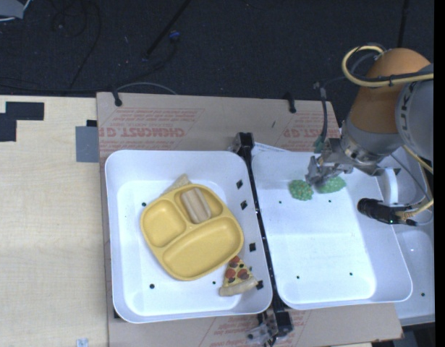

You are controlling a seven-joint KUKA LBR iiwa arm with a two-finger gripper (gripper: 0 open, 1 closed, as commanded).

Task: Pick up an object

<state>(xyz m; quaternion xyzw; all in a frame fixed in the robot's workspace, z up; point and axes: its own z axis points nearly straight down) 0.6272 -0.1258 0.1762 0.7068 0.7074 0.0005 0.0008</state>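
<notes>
Arm reaching in from the right, gripper low at the far end of its reach.

The arm (396,100) enters from the right edge, its orange band bulging high at the upper right with a yellow cable looped over it. Below the band the grey wrist slopes down and to the left. The gripper (322,173) hangs at the wrist's end, pointing downward, its dark metal fingers seen from above and too tangled with the linkage to tell how they stand.
</notes>
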